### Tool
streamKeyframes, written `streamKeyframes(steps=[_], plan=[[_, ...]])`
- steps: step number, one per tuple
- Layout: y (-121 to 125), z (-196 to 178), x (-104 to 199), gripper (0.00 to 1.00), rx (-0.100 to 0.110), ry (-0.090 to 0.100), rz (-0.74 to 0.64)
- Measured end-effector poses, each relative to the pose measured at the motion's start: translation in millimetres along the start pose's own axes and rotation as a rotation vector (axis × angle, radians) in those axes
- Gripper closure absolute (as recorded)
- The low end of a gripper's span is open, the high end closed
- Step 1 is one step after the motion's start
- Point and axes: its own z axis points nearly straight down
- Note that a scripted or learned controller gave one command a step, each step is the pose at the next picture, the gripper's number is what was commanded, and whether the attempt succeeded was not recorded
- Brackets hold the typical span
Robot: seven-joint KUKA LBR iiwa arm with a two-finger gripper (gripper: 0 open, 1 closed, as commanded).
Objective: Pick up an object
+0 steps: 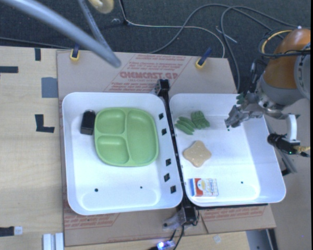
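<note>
In the right bin (261, 191) lie a green bean-pod cluster (192, 122), a tan cookie-shaped piece (197, 153) and a small white carton with red and blue print (203, 187). My gripper (233, 120) hangs over the bin's upper right part, to the right of the green pods and apart from them. Nothing shows between its fingers. The left bin (73, 155) holds a green divided plate (127, 136) and a small black block (87, 122) at the plate's left.
A black divider with clips (168, 134) runs between the two bins. Cables (208, 14) trail over the dark floor behind the bench. A grey pole (57, 22) crosses the top left. Cardboard (146, 69) lies under the bins.
</note>
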Motion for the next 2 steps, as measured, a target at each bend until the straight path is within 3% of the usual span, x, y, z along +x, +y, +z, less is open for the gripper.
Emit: streamKeyframes(steps=[1, 2], plan=[[0.9, -44.6, 0.2, 1.00, -0.001, 0.000, -0.001], [1.0, -39.9, 49.9, 1.00, 0.004, 0.001, -0.004]])
